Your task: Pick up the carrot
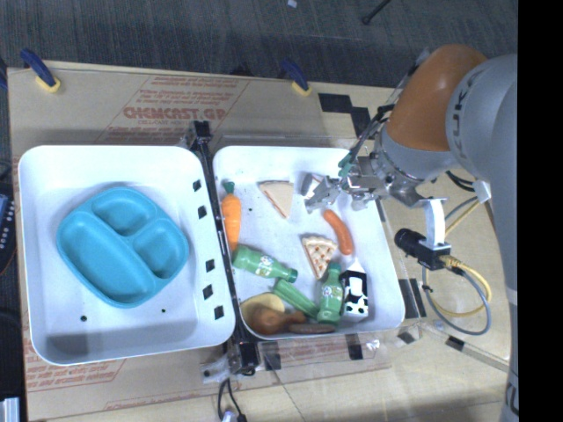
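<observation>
Sitting in the left bin (53, 262), a blue divided plate (123, 244) takes up most of the space, while the carrot (230, 218) lies upright along the left wall of the right bin (387, 262), green top pointing away from the camera — untouched. Further right come a sandwich wedge (277, 196), a green bottle (262, 265), a pizza slice (318, 253), a sausage (339, 232) and a black-and-white carton (354, 294). At the bin's far right corner hangs the pincer (327, 192), just above the sausage and well apart from the carrot; whether its jaws are spread or closed cannot be told, and nothing is seen between them. The job looks to be at the approach stage — next the arm would need to travel left across the bin, line up over the carrot and descend clear of the wall.
</observation>
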Tool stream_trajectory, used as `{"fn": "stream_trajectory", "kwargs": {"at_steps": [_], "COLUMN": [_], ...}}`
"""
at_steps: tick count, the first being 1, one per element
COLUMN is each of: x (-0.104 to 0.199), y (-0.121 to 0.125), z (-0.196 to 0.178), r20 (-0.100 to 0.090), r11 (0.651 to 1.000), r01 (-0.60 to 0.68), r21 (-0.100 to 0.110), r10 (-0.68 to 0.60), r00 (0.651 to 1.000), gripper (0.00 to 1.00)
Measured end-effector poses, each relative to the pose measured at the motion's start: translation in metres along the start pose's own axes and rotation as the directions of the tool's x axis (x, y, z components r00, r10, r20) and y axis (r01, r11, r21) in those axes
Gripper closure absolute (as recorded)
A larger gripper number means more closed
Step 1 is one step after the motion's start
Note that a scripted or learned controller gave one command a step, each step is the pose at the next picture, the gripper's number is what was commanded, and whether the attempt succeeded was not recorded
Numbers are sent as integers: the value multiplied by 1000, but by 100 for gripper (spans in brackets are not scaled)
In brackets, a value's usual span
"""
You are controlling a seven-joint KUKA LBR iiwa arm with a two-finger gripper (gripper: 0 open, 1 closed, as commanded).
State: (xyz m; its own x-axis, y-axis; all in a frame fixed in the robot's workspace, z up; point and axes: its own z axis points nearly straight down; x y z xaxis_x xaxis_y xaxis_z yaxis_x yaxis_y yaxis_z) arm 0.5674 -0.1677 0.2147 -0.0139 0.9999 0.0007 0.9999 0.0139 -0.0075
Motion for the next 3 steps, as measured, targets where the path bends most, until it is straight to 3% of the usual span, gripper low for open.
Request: {"fn": "stream_trajectory", "kwargs": {"at_steps": [1,2,3], "x": [75,75,75], "y": [46,64,72], "z": [64,116,117], "r20": [-1,1,-3], "r11": [965,931,867], "r01": [-264,-364,-499], "r21": [3,-8,-12], "r10": [264,364,499], "r00": [965,931,867], "gripper": [0,0,0]}}
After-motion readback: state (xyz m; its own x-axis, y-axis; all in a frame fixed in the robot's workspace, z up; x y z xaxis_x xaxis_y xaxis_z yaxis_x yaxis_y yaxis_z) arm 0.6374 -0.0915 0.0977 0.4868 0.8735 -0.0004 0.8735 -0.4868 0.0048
